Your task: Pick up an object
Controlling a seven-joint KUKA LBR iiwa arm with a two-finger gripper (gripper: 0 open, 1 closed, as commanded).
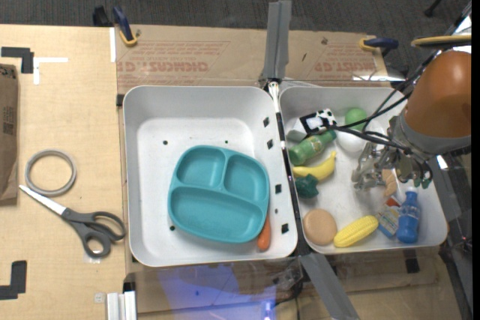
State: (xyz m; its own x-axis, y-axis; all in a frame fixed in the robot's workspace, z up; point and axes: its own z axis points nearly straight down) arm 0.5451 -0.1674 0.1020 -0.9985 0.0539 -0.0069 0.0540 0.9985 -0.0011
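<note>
Two bins on bench. Gripper [373, 170] low in right bin [427, 240], near banana [318, 168] and blue bottle [408, 219]; finger state unclear, possibly nothing held. Left bin [142, 183] holds teal plate [219, 193].

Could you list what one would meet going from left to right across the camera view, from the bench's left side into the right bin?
Tape roll → scissors → teal divided plate → carrot → egg → corn cob → blue bottle.
</note>
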